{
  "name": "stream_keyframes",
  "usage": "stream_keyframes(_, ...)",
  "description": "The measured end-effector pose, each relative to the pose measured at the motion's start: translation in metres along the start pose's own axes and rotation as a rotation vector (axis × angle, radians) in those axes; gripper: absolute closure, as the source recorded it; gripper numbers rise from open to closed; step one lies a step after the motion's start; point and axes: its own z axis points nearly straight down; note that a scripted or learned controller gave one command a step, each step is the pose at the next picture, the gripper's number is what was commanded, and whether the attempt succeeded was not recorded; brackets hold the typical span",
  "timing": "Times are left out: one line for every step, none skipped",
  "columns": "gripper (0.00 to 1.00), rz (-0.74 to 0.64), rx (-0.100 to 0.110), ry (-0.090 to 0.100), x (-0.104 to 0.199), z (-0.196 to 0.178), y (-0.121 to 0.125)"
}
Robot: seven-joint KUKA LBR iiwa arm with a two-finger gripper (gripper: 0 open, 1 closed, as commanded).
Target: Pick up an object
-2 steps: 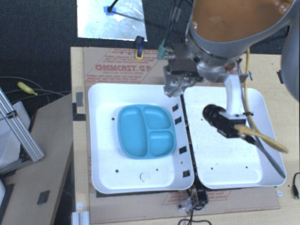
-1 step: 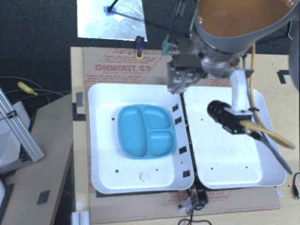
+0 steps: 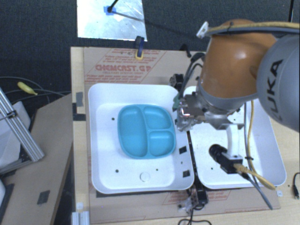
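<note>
A blue plate [image 3: 146,130] lies in the left bin [image 3: 105,172] at frame centre. The gripper [image 3: 185,118] hovers beside its right edge; its grip state can't be told.

Smooth, matt blue plastic plate [image 3: 146,131] lies in a glossy white plastic bin [image 3: 105,172]; the orange band [image 3: 234,60] at 2 o'clock shines.
</note>
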Motion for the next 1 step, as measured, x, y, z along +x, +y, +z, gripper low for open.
stream_keyframes(0.00,-0.008,-0.014,0.005,0.0040,-0.0080,0.0012)
